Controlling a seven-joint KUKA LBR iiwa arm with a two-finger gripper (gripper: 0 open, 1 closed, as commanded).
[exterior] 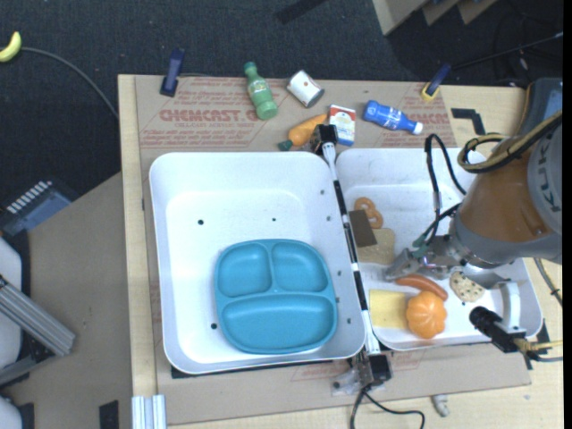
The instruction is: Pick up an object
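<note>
A grey arm with an orange band reaches into the right-hand bin (536, 315), its jaws (413, 262) low among a scatter of toy food; whether they are released or clenched cannot be told, as the wrist hides most of them and nothing shows between them.

Nearest the camera, just below and to the right of the jaws, sits an orange fruit (426, 315), round and smooth, probably light hollow plastic that would roll or slip from a two-point pinch unless taken squarely across its middle. Beside it, directly under the jaws, a flat yellow slab (385, 308) lies on the bin floor, stiff-looking and thin, hard to get under.

A red sausage-like piece (420, 284) lies almost touching the jaws on their near side; long and narrow, it seems the likeliest pick, best taken across its short width at mid-length. A speckled cracker (463, 286) rests to its right.

Beyond the jaws, a brown block (362, 231) and a pretzel (366, 211) lie by the bin's dividing wall.

Left of the jaws, the other bin (179, 195) holds a blue divided tray (275, 295). Farthest off, on the bench (214, 110), lie a green bottle (261, 92) and a blue bottle (391, 117).
</note>
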